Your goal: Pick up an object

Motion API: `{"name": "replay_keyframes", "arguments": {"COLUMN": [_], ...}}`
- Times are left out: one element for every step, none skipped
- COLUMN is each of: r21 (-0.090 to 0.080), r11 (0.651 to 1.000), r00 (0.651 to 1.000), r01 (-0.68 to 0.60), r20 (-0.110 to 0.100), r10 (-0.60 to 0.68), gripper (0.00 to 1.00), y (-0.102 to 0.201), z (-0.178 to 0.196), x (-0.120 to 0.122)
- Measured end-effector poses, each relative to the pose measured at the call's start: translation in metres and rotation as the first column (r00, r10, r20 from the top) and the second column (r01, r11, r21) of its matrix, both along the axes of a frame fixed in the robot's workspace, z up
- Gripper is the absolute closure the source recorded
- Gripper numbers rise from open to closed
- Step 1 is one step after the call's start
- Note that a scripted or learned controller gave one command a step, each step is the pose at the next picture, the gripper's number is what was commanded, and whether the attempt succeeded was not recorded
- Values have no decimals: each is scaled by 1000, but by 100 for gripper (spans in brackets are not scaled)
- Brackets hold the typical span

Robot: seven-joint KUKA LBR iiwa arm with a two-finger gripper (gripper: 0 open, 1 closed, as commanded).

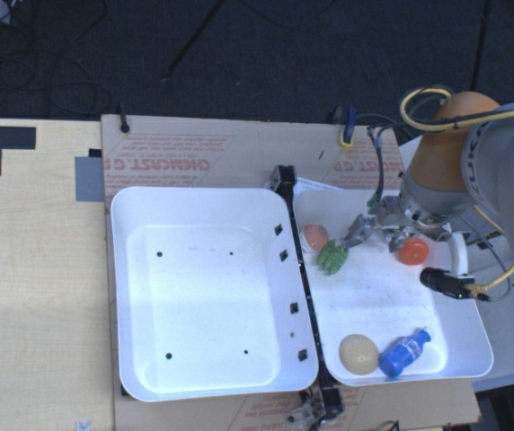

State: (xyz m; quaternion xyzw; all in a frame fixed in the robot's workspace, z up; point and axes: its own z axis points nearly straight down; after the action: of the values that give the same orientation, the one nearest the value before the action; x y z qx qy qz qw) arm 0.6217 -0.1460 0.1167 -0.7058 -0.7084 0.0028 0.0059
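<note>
I see my gripper (pixel 358 233) low inside the right bin (pixel 459 335), reaching in from the right, and I cannot tell from up here how it is set. It sits just beside the green toy (pixel 332 259), with its tip pointing down toward it, so I think the green toy is the thing I am going for. The pink ball (pixel 315 236) lies right next to the green toy, close to the wall between the two bins. That makes this pick tricky, I think, because the wall and the pink ball leave little room around the toy. On the other side of my gripper, near the arm, is a small red thing (pixel 412 252). Farther down, near the front of the right bin, a tan round thing (pixel 358 354) and a blue bottle (pixel 403 353) lie touching each other, well apart from my gripper. The left bin (pixel 127 232) sits beside it on the bench (pixel 32 277). Nothing is lifted yet, so the pick is not done.
</note>
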Motion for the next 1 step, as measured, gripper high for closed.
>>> {"name": "replay_keyframes", "arguments": {"r21": [-1], "r11": [1000], "r00": [1000], "r01": [-7], "r20": [18], "r10": [7], "gripper": [0], "y": [99], "z": [76], "x": [25]}}
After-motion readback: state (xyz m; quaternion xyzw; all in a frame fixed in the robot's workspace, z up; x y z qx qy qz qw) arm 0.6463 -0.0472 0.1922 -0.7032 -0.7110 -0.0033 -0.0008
